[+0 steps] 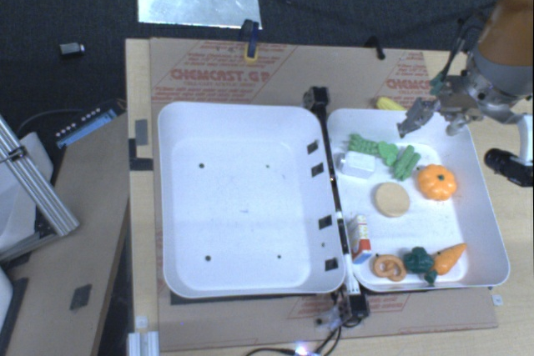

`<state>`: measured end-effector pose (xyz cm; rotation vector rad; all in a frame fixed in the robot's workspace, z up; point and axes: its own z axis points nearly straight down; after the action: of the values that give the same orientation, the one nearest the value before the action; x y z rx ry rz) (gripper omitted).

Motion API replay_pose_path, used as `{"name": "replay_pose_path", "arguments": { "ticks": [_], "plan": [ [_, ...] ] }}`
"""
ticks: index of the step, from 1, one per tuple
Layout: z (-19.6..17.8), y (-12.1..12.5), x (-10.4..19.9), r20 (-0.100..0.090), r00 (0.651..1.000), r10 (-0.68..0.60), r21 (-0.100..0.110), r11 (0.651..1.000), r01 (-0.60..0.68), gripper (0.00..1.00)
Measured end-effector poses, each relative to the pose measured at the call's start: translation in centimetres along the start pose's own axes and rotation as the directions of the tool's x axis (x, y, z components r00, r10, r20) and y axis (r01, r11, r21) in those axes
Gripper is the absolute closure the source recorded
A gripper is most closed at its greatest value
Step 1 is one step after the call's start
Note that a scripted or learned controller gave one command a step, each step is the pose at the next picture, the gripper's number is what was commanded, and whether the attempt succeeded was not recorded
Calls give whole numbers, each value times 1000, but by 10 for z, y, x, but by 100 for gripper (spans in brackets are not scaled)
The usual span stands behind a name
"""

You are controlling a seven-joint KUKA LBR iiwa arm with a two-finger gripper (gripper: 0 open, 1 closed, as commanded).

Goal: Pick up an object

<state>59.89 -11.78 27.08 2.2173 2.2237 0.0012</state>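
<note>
Pumpkin [436, 182]: small orange toy, sitting in the right bin [492, 238] just below the tool [434, 119], nearest round item to it. Tool hangs over the bin's upper edge, two fingers spread apart, nothing between them.

Other candidates, relative to the tool:
- green pieces [385, 152], below and slightly left, close
- white block [359, 165], below-left, touching the green pieces
- tan disc [391, 199], further below
- carrot [450, 257], broccoli [420, 261] and pretzel [388, 267], far below near the bin's lower rim
- banana [390, 104], left of the tool, lying on the desk [350, 67] outside the bin

Handling judgement: pumpkin looks like light hollow plastic, stiff, smooth and ribbed. Likely slippery on the curve; fingers should close across its widest part, low on the body, not on the stem. It stands apart from its neighbours, so there is room for both fingers. Risk: it rolls or squirts out if the grip is off-centre.

Left bin [242, 196] is well to the tool's left.
</note>
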Motion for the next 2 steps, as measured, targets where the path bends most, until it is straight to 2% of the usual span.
{"name": "replay_pose_path", "arguments": {
  "ticks": [1, 2],
  "plan": [
    [-11, 1, 0, 0, 1000, -3, -4, 1000, 3, 100],
    [-12, 16, 62, -2, 1000, -8, -2, 1000, 8, 100]
  ]
}}
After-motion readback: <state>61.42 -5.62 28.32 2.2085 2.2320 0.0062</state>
